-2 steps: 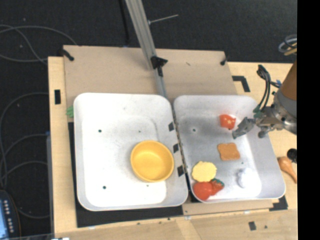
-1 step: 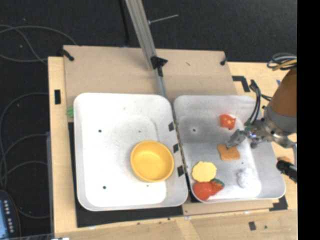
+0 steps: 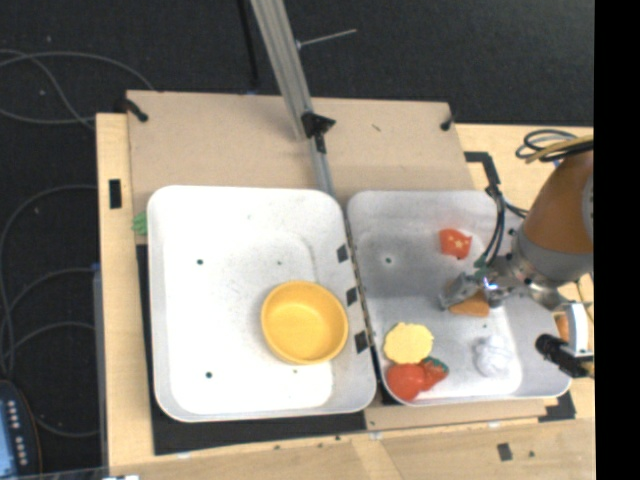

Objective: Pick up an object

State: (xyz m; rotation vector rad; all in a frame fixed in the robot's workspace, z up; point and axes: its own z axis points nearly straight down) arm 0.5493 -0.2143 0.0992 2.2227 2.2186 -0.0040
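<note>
An orange object [image 3: 471,307] lies in the right bin [image 3: 400,230], near its right side, and the gripper [image 3: 470,293] is directly over it, touching or almost touching. I cannot tell how the tool is set, because it is too small and blurred. A small red object [image 3: 455,242] lies above it, apart. A crumpled white object [image 3: 491,356] lies below it, near the front right corner. A flat yellow piece [image 3: 408,343] and a red object with green [image 3: 410,378] lie together at the front left corner. In the left bin [image 3: 220,238] sits a yellow bowl [image 3: 304,322], upright, close to the wall between the two bins. The grey arm [image 3: 560,230] with its orange band comes in from the right.
</note>
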